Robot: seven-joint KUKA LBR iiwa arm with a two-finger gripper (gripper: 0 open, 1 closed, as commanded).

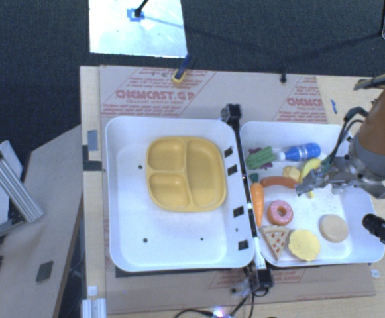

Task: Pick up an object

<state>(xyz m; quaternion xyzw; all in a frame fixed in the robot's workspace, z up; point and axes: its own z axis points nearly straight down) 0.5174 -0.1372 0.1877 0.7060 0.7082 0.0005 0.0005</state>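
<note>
Pizza slice lies below end effector, grasp unclear.

You have open floor in the right bin only around its centre, between the pink donut and the tan disc. Toys crowd the rest: carrot along the 9 o'clock wall, pizza slice and yellow round at 6, green vegetable and blue bottle at 12. The gripper hangs over the yellow pieces. In the left bin, the yellow tray takes the middle; its 6 o'clock strip lies bare.
</note>
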